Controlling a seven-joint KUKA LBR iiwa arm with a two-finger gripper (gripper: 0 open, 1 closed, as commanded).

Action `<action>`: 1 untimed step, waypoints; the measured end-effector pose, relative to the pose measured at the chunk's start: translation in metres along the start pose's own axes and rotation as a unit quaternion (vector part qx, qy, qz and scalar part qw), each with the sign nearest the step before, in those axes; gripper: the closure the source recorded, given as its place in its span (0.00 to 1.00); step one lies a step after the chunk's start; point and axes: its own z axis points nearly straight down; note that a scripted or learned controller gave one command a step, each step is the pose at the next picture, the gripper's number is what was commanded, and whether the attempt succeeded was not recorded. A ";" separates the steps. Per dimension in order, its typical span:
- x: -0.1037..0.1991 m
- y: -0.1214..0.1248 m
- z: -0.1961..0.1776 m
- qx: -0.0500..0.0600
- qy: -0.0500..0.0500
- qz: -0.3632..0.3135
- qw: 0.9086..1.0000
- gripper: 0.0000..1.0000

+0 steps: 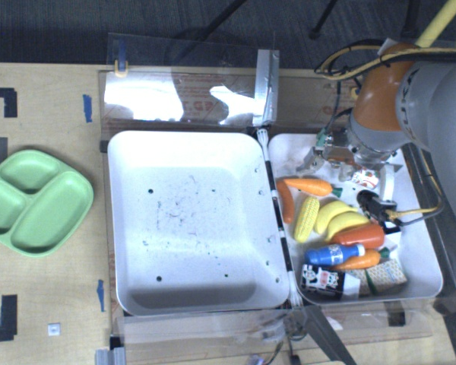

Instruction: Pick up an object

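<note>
Grey arm [410,97] reaches in from the right, over the far end of the right bin [433,268]. Its claw [348,166] hangs low by the toys; I cannot tell how it is set. Just near of it lie a carrot [308,185], corn [307,216], a banana [342,219] and a bottle [330,255]. The left bin [190,219] sits beside. A green plate [34,201] rests far left on the bench [38,295].

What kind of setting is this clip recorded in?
Most likely a robotics lab bench set up for bin-picking trials: two white bins side by side, the right one piled with toy food like a corn cob and bananas, and a grey arm reaching in.
</note>
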 end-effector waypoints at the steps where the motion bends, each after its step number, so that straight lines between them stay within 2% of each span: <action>1: 0.008 -0.032 -0.044 0.015 -0.003 -0.022 1.000 0.00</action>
